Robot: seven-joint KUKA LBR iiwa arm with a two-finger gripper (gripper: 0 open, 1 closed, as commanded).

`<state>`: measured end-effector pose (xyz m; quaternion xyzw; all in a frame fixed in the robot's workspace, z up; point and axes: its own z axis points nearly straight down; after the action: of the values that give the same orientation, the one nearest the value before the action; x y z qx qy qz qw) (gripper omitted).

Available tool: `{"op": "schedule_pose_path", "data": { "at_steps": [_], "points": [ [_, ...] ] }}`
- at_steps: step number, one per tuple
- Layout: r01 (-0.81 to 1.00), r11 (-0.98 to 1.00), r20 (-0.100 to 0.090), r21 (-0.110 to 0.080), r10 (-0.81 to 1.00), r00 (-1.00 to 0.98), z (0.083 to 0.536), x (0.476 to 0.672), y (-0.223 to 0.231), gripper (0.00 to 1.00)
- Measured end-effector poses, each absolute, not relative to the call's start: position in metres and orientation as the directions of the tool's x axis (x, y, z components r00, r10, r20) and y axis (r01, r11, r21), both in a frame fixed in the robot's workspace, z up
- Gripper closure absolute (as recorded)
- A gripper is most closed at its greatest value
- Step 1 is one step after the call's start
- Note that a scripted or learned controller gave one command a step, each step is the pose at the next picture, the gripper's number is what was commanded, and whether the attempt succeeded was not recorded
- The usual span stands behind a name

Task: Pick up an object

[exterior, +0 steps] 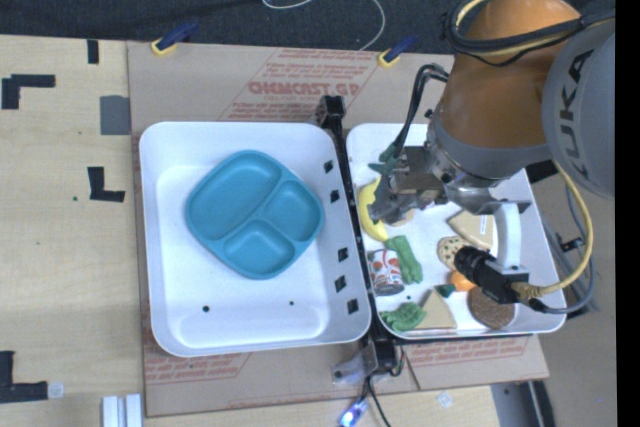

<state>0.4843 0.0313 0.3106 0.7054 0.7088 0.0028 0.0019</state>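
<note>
My gripper (398, 202) hangs low over the left part of the right bin (537, 215), under the grey wrist and orange band. A yellow banana (370, 218) lies right beside it, against the bin's left wall and partly hidden by the gripper. Below the banana lie a green pepper-like piece (403, 256) and a small red-and-white can (386, 273). I see nothing held between the fingers.
The left bin (170, 295) holds a blue divided plate (255, 213). In the right bin's lower part there are also a green leafy piece (405, 317), an orange bit (461, 284), a brown round disc (488, 313), a beige wedge (472, 230) and a pale flat slice (437, 311).
</note>
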Motion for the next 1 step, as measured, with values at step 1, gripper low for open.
{"op": "schedule_pose_path", "data": {
  "at_steps": [1],
  "points": [
    [1.0,-0.003,-0.002,-0.003,1.0,0.003,0.2921,0.4832,-0.0042,1.0]
  ]
}}
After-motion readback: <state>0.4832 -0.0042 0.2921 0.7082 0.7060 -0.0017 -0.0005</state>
